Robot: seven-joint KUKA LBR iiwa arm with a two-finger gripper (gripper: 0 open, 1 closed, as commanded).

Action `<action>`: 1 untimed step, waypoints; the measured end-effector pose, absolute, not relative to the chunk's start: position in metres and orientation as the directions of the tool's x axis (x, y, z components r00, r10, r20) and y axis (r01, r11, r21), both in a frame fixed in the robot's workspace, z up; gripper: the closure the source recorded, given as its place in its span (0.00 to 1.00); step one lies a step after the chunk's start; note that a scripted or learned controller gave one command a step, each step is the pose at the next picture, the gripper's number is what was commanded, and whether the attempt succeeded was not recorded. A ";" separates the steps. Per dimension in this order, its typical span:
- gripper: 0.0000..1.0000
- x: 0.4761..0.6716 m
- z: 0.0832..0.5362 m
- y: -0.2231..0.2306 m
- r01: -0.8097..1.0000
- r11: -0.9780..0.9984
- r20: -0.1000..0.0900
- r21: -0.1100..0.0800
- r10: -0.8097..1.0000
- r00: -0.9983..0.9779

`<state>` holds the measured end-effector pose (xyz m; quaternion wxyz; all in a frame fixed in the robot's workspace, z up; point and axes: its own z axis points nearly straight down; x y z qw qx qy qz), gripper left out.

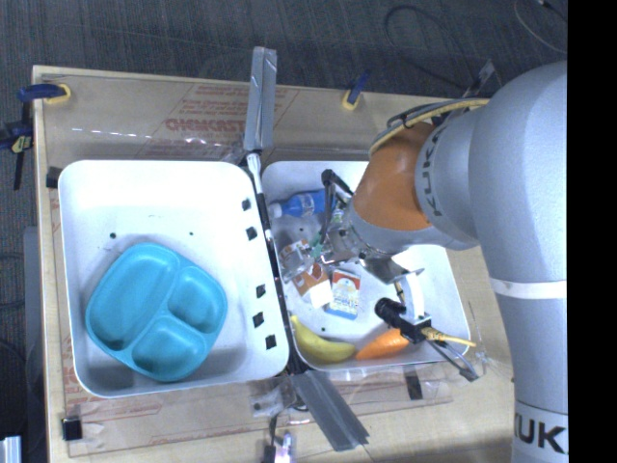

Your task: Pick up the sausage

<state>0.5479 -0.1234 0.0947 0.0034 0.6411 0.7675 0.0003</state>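
Observation:
My gripper [323, 247] is down in the right bin [453, 268], at its left-centre, below the orange wrist band [390, 186]. A small brown-red piece that looks like the sausage [309, 278] lies just under and in front of the gripper, partly hidden by it. I cannot tell whether the gripper touches it. The arm's grey body covers the bin's right and far parts.
A yellow banana [323, 343] and an orange carrot [386, 343] lie along the right bin's near wall. A small white and red carton [345, 293] sits mid-bin, and a blue bottle [301, 205] at the far left. The left bin [145, 186] holds a blue divided tray [156, 309].

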 end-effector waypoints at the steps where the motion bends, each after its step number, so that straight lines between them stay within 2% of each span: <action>1: 1.00 0.547 0.103 -0.123 0.983 0.182 -0.003 0.000 0.983 -0.182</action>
